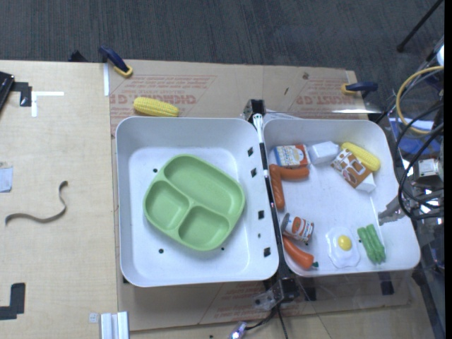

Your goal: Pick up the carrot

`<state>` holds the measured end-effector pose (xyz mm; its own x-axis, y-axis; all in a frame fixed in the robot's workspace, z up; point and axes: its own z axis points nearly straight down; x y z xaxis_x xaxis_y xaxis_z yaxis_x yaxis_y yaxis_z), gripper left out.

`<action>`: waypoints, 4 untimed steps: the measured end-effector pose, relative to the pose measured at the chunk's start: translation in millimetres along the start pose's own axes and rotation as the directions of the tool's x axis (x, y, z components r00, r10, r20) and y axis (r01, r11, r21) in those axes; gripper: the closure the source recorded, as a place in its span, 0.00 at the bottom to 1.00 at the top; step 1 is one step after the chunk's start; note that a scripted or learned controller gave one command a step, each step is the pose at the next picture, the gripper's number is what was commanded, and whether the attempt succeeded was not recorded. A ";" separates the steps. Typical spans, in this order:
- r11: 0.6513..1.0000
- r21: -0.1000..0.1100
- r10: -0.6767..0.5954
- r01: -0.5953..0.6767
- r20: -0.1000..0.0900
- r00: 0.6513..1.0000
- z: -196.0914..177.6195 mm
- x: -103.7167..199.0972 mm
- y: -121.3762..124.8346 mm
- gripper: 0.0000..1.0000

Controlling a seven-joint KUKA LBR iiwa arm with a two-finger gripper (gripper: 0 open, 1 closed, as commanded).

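Pincer (390, 213) at bin edge, orange carrot (297, 253)

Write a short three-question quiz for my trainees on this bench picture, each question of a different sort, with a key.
1. True or false: the green plate lies in the same bin as the carrot.
2. What lies just right of the carrot, along the near wall of the right bin?
A. a fried egg
B. a spoon
C. a cup
3. Fill in: the corn cob behind the left bin rests on the ____, outside both bins.

Key
1. False: the plate is in the left bin, the carrot in the right.
2. A, the fried egg.
3. cardboard.
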<state>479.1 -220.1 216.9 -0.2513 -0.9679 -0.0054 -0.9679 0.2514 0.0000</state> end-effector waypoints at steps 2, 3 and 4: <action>0.912 0.006 -0.411 0.411 0.004 0.912 124.0 -37.7 -88.4 0.00; 0.783 0.001 -0.622 0.622 0.000 0.783 125.1 -50.5 -27.2 0.00; 0.786 -0.002 -0.618 0.618 0.001 0.786 83.0 -116.7 26.2 0.00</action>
<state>483.2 -100.2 134.5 0.4004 -0.9163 -0.0051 -0.9163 -0.4004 -0.0009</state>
